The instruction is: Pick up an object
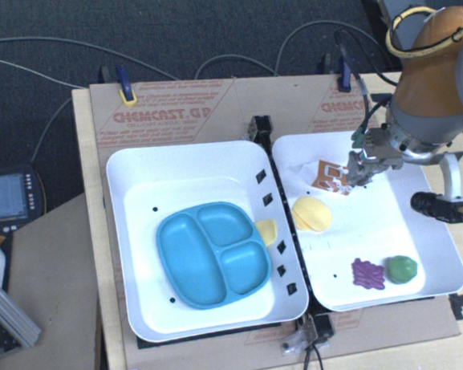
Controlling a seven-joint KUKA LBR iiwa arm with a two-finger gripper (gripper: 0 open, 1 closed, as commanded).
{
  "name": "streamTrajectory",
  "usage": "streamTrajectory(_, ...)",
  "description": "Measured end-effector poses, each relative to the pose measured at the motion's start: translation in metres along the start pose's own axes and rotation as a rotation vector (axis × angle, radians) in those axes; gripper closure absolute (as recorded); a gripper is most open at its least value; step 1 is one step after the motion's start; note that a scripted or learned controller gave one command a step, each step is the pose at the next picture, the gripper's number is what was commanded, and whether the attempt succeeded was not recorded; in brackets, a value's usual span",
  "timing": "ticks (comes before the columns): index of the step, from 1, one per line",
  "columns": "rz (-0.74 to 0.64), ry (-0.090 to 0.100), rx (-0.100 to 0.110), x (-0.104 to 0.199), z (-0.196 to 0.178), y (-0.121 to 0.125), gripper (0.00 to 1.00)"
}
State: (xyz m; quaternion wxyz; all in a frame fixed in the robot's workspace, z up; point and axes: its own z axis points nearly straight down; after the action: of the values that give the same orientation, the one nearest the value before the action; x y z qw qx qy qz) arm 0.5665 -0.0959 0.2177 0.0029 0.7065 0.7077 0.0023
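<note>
Red print reading "CHEMCAST GP" stands on the brown board [168,105] beneath both bins, repeated partly at right.

The blue tray [213,254] takes up most of the left bin [131,229]; the right bin's [433,279] middle floor lies bare between the yellow lump [311,214] and the purple piece [367,274].

Dark carpet floor [201,22] with loose cables [35,52] surrounds a cardboard-topped bench [169,113]; small monitor [3,198] at left.
</note>
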Motion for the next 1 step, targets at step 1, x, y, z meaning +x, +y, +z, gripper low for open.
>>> streamTrajectory(1,-0.004,0.003,0.006,0.0463,0.0011,0.0051,1.0)
